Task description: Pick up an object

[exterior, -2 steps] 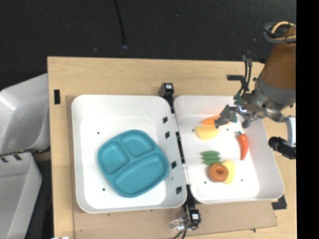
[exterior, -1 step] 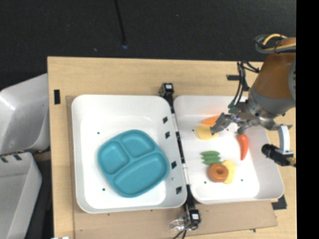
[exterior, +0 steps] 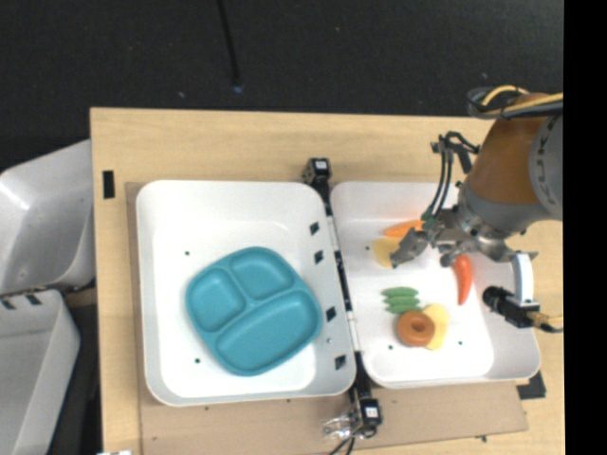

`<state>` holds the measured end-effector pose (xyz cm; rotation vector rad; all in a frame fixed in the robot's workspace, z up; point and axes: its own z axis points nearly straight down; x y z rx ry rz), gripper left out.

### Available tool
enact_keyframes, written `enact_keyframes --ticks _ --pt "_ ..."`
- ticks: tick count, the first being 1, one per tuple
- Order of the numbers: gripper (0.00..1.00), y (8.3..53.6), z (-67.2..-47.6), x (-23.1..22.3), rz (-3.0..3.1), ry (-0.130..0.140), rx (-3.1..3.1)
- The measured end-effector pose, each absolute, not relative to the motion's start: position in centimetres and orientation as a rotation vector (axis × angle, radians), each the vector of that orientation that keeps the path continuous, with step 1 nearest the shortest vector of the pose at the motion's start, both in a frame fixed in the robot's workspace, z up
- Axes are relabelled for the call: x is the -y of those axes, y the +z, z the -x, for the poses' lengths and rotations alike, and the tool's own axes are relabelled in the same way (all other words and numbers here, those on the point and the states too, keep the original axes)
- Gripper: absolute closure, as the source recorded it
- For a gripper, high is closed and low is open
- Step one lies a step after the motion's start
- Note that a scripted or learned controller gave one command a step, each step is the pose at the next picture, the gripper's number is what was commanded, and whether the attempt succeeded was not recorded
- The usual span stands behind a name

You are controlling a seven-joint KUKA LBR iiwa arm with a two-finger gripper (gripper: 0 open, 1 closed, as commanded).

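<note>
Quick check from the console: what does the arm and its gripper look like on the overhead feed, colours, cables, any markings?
The arm is grey with a broad orange band above the wrist. Dark cables loop along its left side, and a yellowish cable curls at the top. The gripper is dark metal, small and blurred at this size. No markings can be made out.

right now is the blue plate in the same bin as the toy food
No, the blue plate lies in the left bin, the toy food in the right bin.
</note>
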<state>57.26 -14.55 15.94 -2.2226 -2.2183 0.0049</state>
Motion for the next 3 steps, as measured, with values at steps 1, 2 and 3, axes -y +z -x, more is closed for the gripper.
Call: enact_keyframes --ticks 1,2,3 --pt "0.00 10.7 -57.2 14.7 2.223 0.004 2.218" --pt "1.00 12.0 -57.3 14.8 2.230 -0.001 2.215" --pt "1.00 16.5 -57.6 15.5 2.233 -0.003 2.217"
